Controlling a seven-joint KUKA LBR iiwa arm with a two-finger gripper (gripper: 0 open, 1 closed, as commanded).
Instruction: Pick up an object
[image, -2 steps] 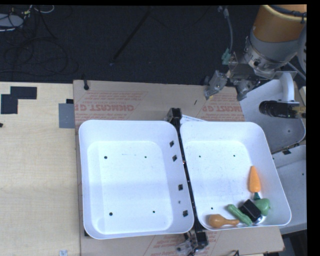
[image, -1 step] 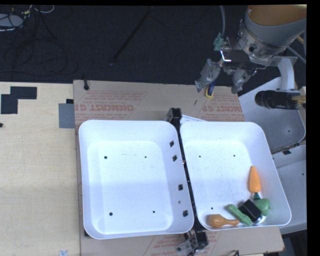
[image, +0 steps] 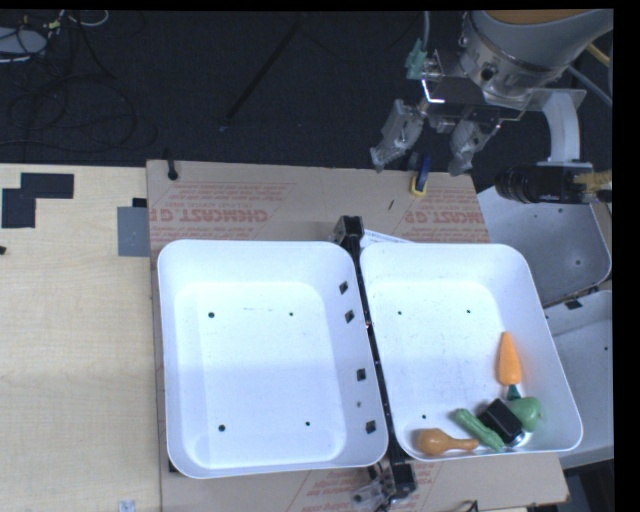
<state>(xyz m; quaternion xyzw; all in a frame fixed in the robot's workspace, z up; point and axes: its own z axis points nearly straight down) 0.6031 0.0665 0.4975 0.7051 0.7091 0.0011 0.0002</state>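
While the tool hangs open and empty beyond the far rim of the right bin, the toys lie well below it: a carrot, gourd and black block crowd that bin's near corner, so a long reach seems needed.

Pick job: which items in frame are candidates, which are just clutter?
Job:
- gripper, open, raised beyond the bins
- orange carrot, right bin
- green toy
- black block
- orange gourd

Lying about:
- left bin
- cardboard sheet
- cables

"CHEMCAST" upside-down on brown sheet
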